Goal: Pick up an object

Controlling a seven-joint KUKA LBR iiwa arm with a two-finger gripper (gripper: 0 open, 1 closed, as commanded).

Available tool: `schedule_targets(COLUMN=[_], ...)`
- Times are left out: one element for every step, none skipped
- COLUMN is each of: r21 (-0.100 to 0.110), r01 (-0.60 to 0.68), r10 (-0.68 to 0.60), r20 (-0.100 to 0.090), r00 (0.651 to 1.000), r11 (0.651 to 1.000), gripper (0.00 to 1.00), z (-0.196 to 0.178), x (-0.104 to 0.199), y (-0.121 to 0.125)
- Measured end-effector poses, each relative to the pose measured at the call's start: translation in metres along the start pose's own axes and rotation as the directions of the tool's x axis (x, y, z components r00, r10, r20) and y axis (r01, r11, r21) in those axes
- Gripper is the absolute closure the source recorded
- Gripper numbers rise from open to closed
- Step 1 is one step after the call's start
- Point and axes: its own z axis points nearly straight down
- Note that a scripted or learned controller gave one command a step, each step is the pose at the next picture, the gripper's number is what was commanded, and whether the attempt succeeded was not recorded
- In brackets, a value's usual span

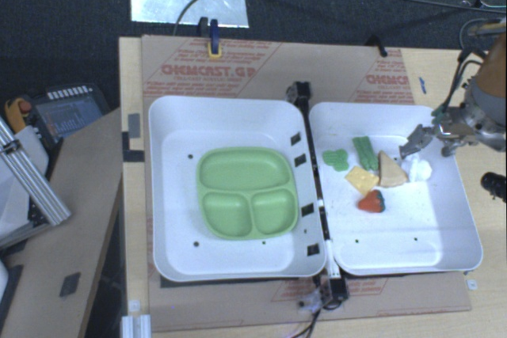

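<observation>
In the right bin point(444, 249) lies a cluster of small toy foods. A green leafy piece point(336, 160) sits leftmost, with a long green piece point(364, 151) beside it. Below these come a yellow block point(361, 180), a tan wedge point(390, 170) and a red-orange piece point(371, 203). A white lump point(419, 169) rests at the right of the cluster. My gripper point(414, 142) comes in from the right and hangs low just above the white lump and the tan wedge. Nothing shows held in it.
The left bin point(170, 170) bears a green divided plate point(245, 192). A black hinge strip point(310, 178) runs between the two bins. The arm's wrist point(483, 119) overhangs the right bin's far right rim. Cables cross the dark floor behind the bench.
</observation>
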Motion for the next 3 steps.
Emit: schedule_targets(r21=[-0.012,-0.009,-0.033], r01=[0.003,0.006,0.003], r10=[-0.003,-0.006,-0.003], r20=[0.003,0.002,0.01], r00=[1.0,1.0,1.0], r11=[1.0,1.0,0.999], gripper=[0.0,0.0,0.0], z=[-0.007,0.052,0.088], x=[0.001,0.007,0.007], y=[0.003,0.009,0.015])
